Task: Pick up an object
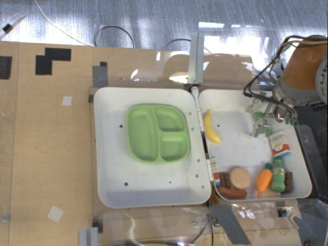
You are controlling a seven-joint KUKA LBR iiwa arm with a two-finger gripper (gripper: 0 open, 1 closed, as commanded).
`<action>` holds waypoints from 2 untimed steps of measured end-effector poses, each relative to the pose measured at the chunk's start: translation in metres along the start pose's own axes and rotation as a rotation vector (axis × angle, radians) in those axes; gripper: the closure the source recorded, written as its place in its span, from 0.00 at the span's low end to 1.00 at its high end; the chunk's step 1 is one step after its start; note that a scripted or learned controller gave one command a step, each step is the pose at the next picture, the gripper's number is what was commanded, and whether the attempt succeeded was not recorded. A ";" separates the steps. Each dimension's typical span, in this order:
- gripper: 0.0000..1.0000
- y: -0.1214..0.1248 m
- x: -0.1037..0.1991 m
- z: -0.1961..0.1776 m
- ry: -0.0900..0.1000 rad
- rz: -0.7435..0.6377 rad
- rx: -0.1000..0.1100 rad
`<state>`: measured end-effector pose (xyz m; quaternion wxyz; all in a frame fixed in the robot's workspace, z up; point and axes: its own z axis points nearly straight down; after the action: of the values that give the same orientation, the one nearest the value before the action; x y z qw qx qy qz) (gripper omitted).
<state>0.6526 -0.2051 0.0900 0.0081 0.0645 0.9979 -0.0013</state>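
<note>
My gripper [260,128] hangs open over the back right part of the right bin [233,119], with nothing between its fingers. Just to its right and a little nearer lies a small red and white carton [279,143]. A yellow banana [210,127] lies along the bin's left wall. At the front of the bin sit a round tan bun [240,178], a brown sausage [231,192], an orange carrot [263,181] and a green bottle [278,176].
The left bin [113,188] holds a green divided plate [158,132]. A metal post [196,58] stands behind the wall between the two bins. Black cables [264,76] loop beside the orange-banded wrist [305,60] at the right.
</note>
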 end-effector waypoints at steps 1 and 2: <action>1.00 0.002 -0.003 -0.014 -0.011 -0.008 0.001; 1.00 0.032 -0.002 -0.128 -0.008 0.073 -0.001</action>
<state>0.6564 -0.1729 0.2175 0.0120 0.1008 0.9948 -0.0009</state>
